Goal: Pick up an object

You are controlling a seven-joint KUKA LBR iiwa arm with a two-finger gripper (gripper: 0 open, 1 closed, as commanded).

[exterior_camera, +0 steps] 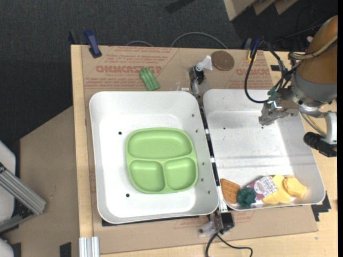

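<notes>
A: Hovering over the back of the right bin (300, 143), the gripper (268, 114) hangs above bare floor, with nothing between its jaws. Whether they stand open or closed I cannot tell; they are too small and dark.

B: Where are the things to pick?

A: All bunched along the near wall of that bin: a waffle-like brown piece (230, 190), a dark green lump (246, 197), a small printed packet (265, 186) and some yellow pieces (286, 190), touching one another. The left bin (107, 143) holds a green divided plate (161, 160).

B: So how to do it well?

A: I would judge an outer piece best, the brown one or the far yellow one, coming straight down with the jaws spread across its narrow side, clear of the wall. The pile's middle risks nudging neighbours.
</notes>
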